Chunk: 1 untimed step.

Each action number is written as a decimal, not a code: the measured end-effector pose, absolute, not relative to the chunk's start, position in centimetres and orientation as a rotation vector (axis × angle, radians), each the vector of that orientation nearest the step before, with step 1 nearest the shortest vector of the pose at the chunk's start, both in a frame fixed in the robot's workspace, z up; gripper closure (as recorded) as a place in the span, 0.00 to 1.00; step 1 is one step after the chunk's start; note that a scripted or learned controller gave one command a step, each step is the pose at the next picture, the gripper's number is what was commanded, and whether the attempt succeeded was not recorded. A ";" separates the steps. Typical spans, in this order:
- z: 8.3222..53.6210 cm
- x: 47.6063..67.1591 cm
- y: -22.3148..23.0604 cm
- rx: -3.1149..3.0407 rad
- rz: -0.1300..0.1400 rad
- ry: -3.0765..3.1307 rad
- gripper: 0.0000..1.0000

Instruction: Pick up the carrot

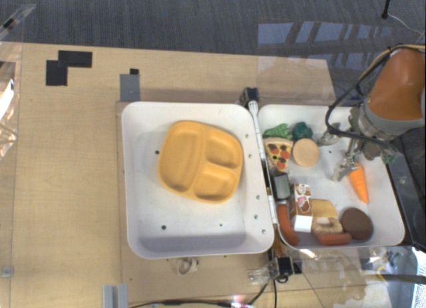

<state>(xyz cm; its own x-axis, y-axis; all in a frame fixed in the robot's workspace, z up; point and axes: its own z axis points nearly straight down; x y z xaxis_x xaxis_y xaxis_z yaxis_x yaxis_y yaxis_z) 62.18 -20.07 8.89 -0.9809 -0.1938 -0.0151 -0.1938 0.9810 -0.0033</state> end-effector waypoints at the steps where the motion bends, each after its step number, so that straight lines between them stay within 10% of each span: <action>1: 10.4 62.6 -20.0 -0.306 -0.008 3.097 1.00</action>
